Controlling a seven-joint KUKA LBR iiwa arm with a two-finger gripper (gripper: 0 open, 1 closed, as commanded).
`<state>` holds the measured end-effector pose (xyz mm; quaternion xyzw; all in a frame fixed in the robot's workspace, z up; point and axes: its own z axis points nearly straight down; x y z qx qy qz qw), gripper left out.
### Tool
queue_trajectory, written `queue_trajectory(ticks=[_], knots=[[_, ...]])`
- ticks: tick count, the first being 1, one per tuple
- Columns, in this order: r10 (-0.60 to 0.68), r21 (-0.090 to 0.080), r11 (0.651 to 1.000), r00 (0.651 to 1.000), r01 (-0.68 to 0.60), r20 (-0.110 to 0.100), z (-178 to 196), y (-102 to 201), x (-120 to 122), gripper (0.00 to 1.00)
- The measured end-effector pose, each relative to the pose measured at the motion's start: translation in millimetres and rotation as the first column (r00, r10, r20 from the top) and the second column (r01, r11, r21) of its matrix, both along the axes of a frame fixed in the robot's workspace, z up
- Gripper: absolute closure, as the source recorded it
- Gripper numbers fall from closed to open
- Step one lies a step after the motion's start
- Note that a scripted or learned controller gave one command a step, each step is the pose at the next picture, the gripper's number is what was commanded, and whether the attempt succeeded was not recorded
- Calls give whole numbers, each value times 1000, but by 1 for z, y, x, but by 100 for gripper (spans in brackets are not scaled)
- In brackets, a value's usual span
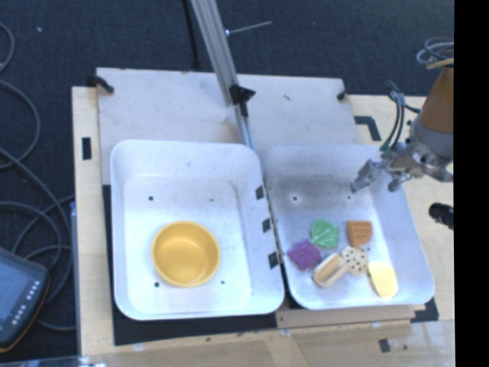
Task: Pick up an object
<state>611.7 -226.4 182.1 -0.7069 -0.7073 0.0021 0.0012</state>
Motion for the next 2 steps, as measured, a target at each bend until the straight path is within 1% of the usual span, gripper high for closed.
queue_trajectory(ticks=[1, 2], knots=[[0, 0, 1000, 1000, 0, 1, -62, 0, 3, 0], [-1, -1, 1000, 1000, 1, 4, -82, -1, 3, 0]])
